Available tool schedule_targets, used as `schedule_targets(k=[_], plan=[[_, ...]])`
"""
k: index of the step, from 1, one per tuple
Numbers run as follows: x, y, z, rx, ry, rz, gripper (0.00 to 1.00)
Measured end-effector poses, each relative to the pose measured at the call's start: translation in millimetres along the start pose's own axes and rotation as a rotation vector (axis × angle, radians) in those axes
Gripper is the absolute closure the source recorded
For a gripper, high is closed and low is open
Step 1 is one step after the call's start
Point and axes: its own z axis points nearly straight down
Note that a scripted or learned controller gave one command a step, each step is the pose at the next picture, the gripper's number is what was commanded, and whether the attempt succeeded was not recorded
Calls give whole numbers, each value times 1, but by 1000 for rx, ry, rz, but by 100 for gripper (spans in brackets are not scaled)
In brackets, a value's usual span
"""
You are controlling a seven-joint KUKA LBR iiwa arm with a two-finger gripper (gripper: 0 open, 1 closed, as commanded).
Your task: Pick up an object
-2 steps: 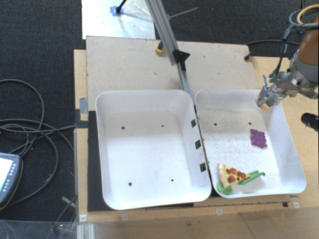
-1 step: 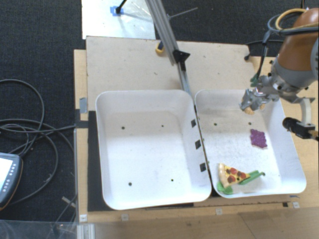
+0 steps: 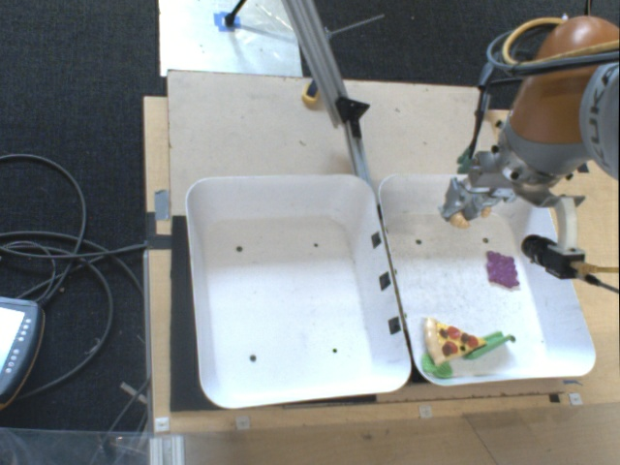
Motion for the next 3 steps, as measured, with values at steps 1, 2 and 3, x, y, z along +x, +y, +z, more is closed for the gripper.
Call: schedule_targets(k=[1, 2, 3], plan=[[50, -23, -5, 1, 1, 0, 100], [104, -37, -13, 1, 1, -1, 100], [149, -51, -15, 1, 0, -1, 100]])
